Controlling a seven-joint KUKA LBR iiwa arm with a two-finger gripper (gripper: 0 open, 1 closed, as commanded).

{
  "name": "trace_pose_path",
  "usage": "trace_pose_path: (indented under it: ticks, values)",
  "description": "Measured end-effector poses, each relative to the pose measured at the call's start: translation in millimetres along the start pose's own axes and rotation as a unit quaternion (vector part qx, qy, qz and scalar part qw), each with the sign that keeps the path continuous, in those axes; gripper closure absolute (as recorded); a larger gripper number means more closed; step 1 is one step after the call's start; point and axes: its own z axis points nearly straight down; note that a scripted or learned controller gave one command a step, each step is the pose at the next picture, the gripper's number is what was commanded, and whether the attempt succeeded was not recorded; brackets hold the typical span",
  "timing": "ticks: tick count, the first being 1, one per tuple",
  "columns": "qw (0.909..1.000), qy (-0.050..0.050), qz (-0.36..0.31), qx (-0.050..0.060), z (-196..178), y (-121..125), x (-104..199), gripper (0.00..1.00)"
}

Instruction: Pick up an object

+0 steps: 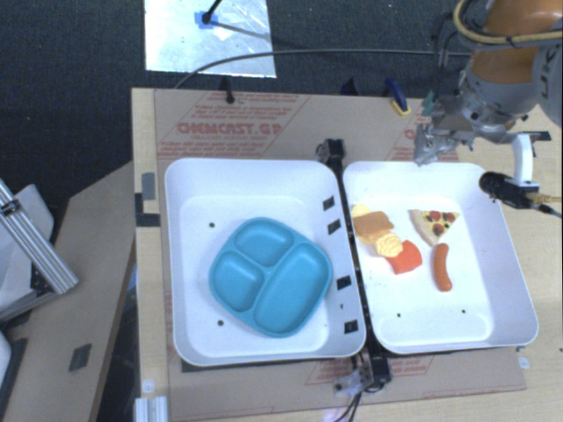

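Here the table [264, 121] carries two white bins side by side. The left bin [189, 236] holds one blue sectioned plate [270, 275] with three compartments, lying flat near the middle of the bin floor, fully visible.

The right bin [501, 315] holds four small food pieces gathered in its upper half. Going across: a tan bread-like piece [372, 224] near the bin's left wall, with something pale yellow [388, 245] touching its lower edge that is too small to identify; a red wedge [406, 258] just beside that yellow bit; one pizza slice [435, 224] near the centre; and one sausage [442, 266] just below the slice, lying lengthwise.

The arm [519, 25] is cut off by the top right corner. Its hand [434, 146] sits above the far rim of the right bin, apart from all the food. It is small and blurred, so whether it is spread or closed cannot be told; nothing shows between its tips.
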Motion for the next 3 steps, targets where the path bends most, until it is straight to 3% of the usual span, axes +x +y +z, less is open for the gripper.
trace_pose_path:
  ticks: [1, 3]
  values:
    - [1.0, 0.0, 0.0, -0.001, 13.7, -7.6, 54.4, 1.0]
    - [1.0, 0.0, 0.0, 0.0, 30.7, -54.3, 153.2, 1.0]
